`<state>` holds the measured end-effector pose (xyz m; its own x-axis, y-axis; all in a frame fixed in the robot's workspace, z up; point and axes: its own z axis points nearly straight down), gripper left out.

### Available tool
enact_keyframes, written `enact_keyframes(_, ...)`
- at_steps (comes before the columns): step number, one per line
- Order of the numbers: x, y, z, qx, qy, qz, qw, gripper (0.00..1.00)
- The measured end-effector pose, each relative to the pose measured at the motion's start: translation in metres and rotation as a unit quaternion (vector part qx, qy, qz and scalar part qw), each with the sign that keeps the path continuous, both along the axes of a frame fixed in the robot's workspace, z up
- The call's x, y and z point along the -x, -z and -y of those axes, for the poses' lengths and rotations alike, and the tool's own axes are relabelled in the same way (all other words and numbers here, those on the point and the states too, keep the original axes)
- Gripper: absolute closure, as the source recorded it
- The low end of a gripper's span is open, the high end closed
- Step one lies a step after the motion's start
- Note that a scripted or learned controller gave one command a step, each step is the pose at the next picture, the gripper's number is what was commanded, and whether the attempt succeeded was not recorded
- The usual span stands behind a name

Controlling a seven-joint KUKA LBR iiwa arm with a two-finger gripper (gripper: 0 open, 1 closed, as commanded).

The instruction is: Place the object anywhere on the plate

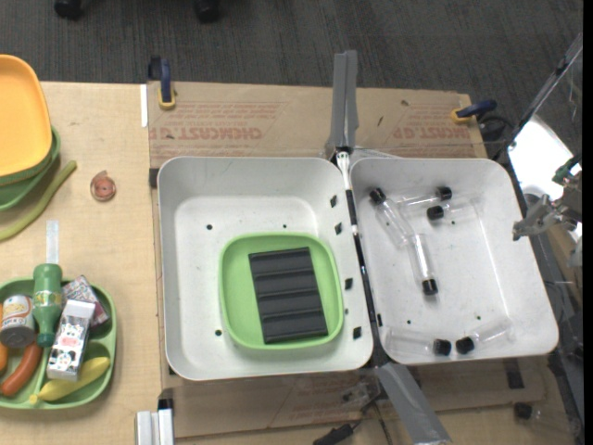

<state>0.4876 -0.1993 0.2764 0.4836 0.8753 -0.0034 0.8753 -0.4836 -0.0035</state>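
A green plate (236, 286) sits in the left white bin (185, 202), carrying a black ribbed block (287, 295). Several clear tubes with black caps (422, 262) lie scattered in the right bin (519, 276). The arm's jaws cannot be told.

Robot gripper (542, 219) at the right bin's (519, 248) right edge, its structure partly visible.

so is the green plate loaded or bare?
Loaded: a dark ribbed block lies flat on the green plate in the left bin.
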Motion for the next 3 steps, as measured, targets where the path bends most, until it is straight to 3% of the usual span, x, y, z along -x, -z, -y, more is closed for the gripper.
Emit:
enact_keyframes(1,0.009,-0.099,0.011,0.0003,0.009,0.000,1.0000,0.00)
enact_keyframes(3,0.009,-0.164,0.017,0.0009,0.125,0.000,0.9922,0.00)
